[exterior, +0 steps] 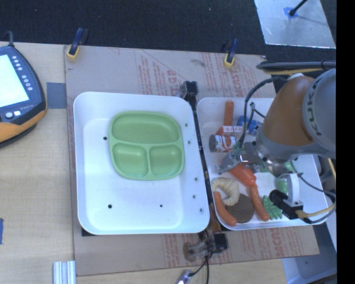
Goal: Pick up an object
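Observation:
My gripper (237,159) reaches down into the right bin (208,108), just below a small can (222,142) lying on its side. An orange carrot piece (244,174) lies right under the gripper. A red sausage (228,111) lies upright near the bin's back. A pale curled pastry (228,187), a brown round cookie (244,209), an orange sausage (223,210) and a thin carrot (259,203) with green leaves (273,208) crowd the front. The arm's orange band (289,116) hides the bin's right half.
The left bin (94,206) holds a green divided plate (147,144). A teach pendant (10,93) lies at the bench's far left. Clamps (75,45) (230,51) sit on the board's back edge.

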Motion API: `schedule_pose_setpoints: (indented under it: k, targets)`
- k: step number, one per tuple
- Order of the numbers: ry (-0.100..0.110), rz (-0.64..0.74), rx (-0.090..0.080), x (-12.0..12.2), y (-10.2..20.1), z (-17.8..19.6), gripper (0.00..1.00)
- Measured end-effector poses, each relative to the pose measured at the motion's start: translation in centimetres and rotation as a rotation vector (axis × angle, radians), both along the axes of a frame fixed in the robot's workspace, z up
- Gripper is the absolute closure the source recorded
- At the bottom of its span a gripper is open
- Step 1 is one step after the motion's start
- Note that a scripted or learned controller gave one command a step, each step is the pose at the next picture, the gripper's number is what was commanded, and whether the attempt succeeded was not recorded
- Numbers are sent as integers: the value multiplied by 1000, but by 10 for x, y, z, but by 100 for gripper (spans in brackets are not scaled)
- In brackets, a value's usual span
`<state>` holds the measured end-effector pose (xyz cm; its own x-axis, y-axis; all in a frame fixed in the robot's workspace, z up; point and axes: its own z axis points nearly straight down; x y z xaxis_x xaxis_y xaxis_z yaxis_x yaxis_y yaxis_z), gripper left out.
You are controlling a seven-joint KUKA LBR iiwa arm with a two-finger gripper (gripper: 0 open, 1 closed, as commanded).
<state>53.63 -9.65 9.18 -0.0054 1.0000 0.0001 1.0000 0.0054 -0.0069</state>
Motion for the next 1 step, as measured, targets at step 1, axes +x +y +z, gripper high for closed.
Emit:
schedule_pose_setpoints:
  k: [1]
  targets:
    - [1,4,-1,0,-1,11,100]
